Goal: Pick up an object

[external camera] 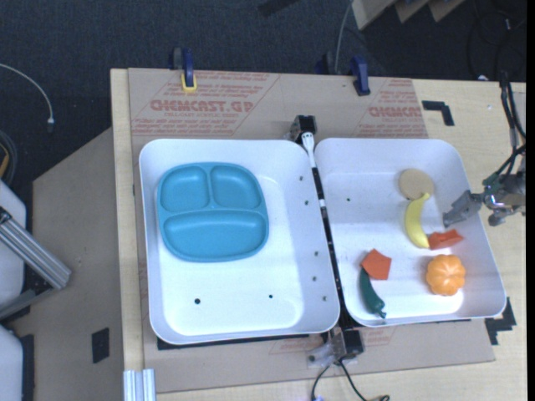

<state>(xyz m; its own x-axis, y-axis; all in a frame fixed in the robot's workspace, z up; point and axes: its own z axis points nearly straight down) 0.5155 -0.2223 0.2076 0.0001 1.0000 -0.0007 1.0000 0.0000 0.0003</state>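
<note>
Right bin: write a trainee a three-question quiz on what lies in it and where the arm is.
1. True or false: the blue divided plate lies in the right bin.
2. Which item lies nearest the gripper? A) green pepper B) red piece C) orange square
3. Fill in: the round fruit in the bin's lower right corner is an ____.

Key: 1 false, it lies in the left bin. 2 B. 3 orange.
</note>
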